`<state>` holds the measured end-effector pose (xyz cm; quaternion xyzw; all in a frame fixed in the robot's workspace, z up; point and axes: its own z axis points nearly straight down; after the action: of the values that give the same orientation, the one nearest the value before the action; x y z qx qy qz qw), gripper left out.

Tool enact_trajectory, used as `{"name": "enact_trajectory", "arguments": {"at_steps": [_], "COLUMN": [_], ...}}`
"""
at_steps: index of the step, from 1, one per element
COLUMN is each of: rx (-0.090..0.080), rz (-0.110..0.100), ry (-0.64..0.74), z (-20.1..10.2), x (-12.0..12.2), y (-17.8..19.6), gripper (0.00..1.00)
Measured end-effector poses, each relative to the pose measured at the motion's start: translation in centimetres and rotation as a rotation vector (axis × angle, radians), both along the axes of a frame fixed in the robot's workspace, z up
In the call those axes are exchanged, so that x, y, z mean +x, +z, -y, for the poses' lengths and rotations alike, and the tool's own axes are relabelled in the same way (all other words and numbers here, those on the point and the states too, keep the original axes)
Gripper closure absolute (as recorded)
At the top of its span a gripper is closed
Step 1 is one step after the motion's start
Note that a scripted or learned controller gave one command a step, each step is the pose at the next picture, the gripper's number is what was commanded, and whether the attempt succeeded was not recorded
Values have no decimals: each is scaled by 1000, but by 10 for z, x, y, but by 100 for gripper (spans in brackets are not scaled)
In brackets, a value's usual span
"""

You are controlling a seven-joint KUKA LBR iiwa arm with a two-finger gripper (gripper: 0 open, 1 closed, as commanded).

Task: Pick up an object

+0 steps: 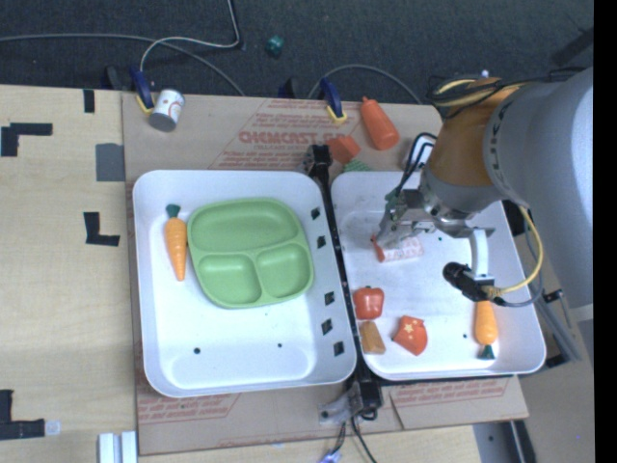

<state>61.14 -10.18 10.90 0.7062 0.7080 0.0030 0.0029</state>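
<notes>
A small pink-and-white piece (399, 250) lies on the floor of the right bin (521, 355), directly under the claw (393, 231), touching or nearly touching its tips. The step in hand looks like the grasp itself. Whether the claw is released or clenched, I cannot tell. Nearer the camera from the claw sit a tomato (368, 303) and a strawberry (411, 335). Next, the claw needs a firm hold on the piece before lifting straight up.

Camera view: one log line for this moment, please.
gripper low in right bin | over pink-white item | grasp unconfirmed | green tray in left bin
</notes>
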Motion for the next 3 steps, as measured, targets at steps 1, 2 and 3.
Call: {"name": "enact_trajectory", "arguments": {"at_steps": [1,2,3], "rx": [0,1,1], "rz": [0,-2,-2], "ry": [0,1,0], "z": [0,0,0], "x": [0,0,0], "y": [0,9,9], "gripper": [0,100,0]}}
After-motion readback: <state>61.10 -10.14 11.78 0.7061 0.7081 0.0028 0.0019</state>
